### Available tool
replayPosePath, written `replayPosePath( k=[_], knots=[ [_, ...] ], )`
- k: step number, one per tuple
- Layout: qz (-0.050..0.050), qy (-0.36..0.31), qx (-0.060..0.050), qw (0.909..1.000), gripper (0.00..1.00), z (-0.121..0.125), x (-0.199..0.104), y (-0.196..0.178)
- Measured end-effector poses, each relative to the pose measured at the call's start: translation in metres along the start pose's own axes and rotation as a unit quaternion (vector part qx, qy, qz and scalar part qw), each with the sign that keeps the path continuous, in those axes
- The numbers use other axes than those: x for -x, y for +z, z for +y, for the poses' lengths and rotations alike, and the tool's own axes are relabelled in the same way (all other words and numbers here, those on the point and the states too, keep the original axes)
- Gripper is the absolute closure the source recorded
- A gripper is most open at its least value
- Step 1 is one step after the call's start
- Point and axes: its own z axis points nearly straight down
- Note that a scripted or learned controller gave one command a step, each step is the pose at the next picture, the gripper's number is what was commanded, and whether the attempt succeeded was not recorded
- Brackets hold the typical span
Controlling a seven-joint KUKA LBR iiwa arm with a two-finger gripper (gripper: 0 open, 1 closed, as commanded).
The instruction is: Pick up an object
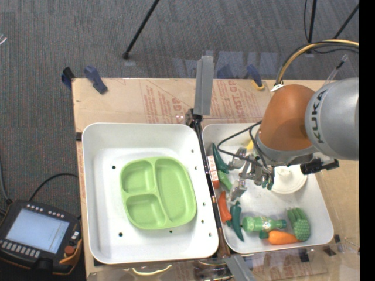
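Observation:
My gripper (pixel 235 177) hangs over the left part of the right bin (pixel 322 212), open, with bare white bin floor between its fingers. One fingertip (pixel 233 163) points at a dark green toy (pixel 217 157) by the bin's left wall. The other fingertip (pixel 237 193) is just above an orange-red toy (pixel 224 207) and a dark green pepper (pixel 237 222). Further front lie a green bottle (pixel 263 223), an orange carrot (pixel 282 237) and a green bristly toy (pixel 299 223). A white round piece (pixel 289 180) sits partly under the wrist.
The left bin (pixel 99 227) holds a light green divided plate (pixel 157 192). A grey upright post (pixel 204 89) stands behind the seam between the bins. Cables loop from the wrist. A teach pendant (pixel 38 233) lies on the floor at the lower left.

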Motion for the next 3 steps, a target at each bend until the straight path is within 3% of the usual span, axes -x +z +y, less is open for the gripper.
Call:
replayPosePath(
  k=[1, 2, 3],
  knots=[
    [-0.001, -0.060, 0.000, 0.9982, 0.00, -0.062, 0.018, -0.001],
    [-0.001, -0.029, 0.000, 0.9996, 0.00, -0.029, 0.060, -0.001],
    [-0.001, 0.023, -0.001, 0.9997, 0.00, -0.125, 0.032, -0.001]
  ],
)
